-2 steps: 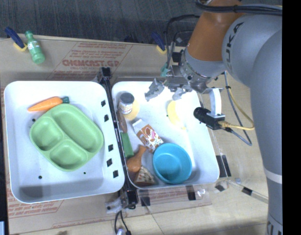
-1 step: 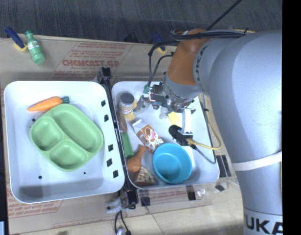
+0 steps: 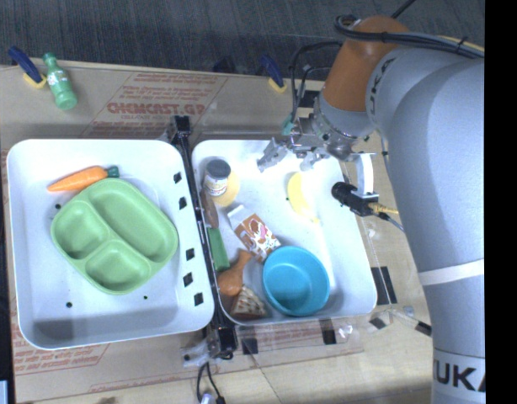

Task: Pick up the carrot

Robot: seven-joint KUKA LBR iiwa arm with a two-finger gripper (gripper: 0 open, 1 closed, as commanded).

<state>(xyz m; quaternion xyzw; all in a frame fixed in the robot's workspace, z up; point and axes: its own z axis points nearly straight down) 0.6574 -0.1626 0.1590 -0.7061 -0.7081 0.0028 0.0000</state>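
The carrot (image 3: 77, 178) lies in the left bin (image 3: 23, 251), just behind the tray (image 3: 114, 235).

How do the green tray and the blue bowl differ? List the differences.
Colour: the green tray is pale green, the blue bowl bright blue.
Shape: the green tray is divided into three compartments; the blue bowl is round with one cavity.
Place: the green tray lies in the left bin beside the carrot; the blue bowl sits in the right bin.
Both lie open side up.

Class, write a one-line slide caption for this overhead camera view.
Pincer hovers over the right bin while the carrot lies in the left bin beside a green tray.
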